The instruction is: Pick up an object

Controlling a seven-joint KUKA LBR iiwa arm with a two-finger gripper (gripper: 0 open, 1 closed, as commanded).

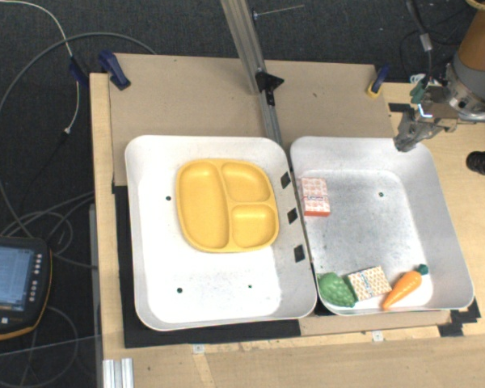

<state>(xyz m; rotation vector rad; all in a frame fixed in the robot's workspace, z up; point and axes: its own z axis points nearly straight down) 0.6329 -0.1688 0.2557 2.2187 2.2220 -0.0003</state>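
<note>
Gripper at 2 o'clock of the view, over the far right corner of the right bin. Jaw state: cannot tell, nothing visibly held. Pink-and-white packet by that bin's left wall. Green object, patterned block and toy carrot in a row at 5 o'clock, along the near wall. Yellow divided plate in the left bin. Tabletop of bare wood.

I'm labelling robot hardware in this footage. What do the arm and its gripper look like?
The arm shows a tan-orange band over a grey wrist section. Dark cables run beside it at the top. The gripper is a grey metal piece below a boxy mount with small teal-green markings.
</note>
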